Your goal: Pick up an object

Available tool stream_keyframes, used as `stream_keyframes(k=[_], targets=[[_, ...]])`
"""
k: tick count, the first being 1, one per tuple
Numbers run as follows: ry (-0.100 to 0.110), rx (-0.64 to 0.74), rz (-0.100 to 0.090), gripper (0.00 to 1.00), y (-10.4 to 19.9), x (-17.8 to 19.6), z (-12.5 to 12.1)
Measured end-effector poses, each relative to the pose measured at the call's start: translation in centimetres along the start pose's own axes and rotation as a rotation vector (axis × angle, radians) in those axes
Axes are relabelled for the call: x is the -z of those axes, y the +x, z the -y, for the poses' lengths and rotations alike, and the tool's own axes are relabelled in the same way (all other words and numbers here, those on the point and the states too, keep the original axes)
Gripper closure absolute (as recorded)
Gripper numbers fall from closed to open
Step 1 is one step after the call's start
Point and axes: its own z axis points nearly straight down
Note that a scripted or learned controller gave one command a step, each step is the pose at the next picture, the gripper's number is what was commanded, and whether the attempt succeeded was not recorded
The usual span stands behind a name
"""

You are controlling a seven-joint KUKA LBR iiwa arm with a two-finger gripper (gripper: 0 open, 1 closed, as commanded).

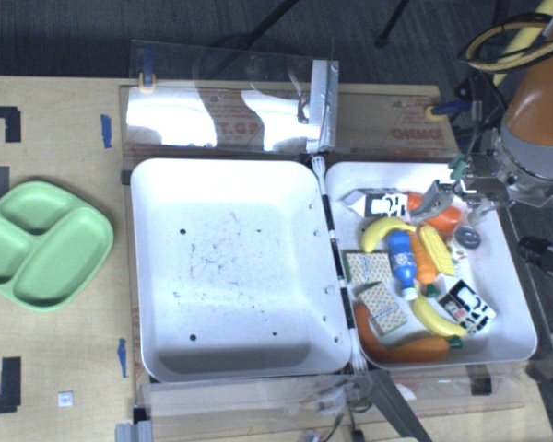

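The right bin (521,334) holds a heap of small objects: three yellow bananas (380,236) (436,247) (435,317), a blue bottle (403,261), an orange ball (445,219), two patterned boxes (369,267) (385,308) and a black-and-white box (467,304). My gripper (456,205) hangs over the bin's far right part, open, with its fingers spread either side of the orange ball. Nothing is held between them. The arm's orange band (539,109) is above it at the right.
The left bin (230,247) lies beside the right one, with a metal divider post (323,104) behind them. A green sectioned tray (41,244) rests on the bench at far left. Yellow cables (507,40) loop at top right.
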Motion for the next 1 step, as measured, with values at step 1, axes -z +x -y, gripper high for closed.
stream_keyframes(k=[1], targets=[[-0.002,0.149,0.000,0.00,-1.07,-11.90,-2.01]])
